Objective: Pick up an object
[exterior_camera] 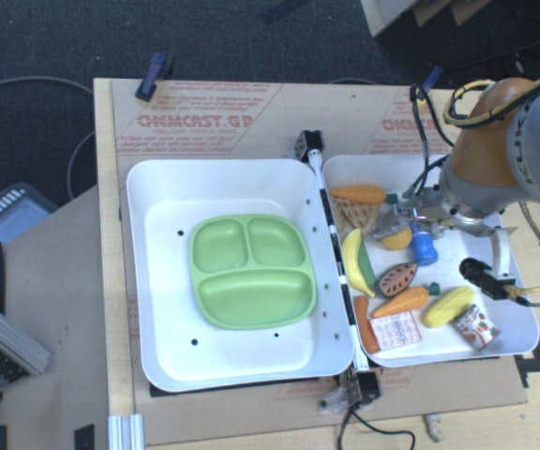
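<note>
My gripper is low in the right bin, reaching in from the right below the orange-banded wrist. It sits right over a small yellow toy, with a blue piece just to its right. Whether it touches the yellow toy is unclear. Around it lie an orange carrot, a waffle-like piece, a banana and a brown speckled oval. A second carrot, a corn cob, a red and white packet and a small can lie nearer the front.
The left bin holds a green divided plate. A red sausage-like piece lies against the right bin's left wall. A blue clamp sits on the board's far left edge.
</note>
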Motion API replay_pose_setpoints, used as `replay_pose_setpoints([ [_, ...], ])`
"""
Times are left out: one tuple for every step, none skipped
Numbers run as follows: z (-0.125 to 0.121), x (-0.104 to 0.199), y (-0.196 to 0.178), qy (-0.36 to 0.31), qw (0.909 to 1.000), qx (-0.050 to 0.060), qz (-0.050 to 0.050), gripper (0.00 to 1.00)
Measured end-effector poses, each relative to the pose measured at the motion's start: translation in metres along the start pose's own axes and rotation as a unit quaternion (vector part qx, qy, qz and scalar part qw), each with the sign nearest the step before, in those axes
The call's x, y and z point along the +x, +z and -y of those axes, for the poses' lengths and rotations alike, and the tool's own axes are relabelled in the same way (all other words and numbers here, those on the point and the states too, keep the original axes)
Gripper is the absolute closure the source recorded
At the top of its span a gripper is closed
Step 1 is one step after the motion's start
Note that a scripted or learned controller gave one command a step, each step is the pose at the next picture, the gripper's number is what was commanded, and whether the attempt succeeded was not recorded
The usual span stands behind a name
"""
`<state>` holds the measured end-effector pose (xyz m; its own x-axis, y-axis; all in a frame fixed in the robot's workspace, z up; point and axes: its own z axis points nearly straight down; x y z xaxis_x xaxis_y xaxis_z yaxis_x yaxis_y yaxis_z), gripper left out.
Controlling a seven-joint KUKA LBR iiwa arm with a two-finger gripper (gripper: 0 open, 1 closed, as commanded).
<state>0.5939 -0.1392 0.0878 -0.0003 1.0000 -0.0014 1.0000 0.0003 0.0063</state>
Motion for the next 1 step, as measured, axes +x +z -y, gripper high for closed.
replay_pose_setpoints([
  [-0.0019, -0.0005, -0.0123, 0.000, 1.0000, -0.003, 0.001, 1.00],
])
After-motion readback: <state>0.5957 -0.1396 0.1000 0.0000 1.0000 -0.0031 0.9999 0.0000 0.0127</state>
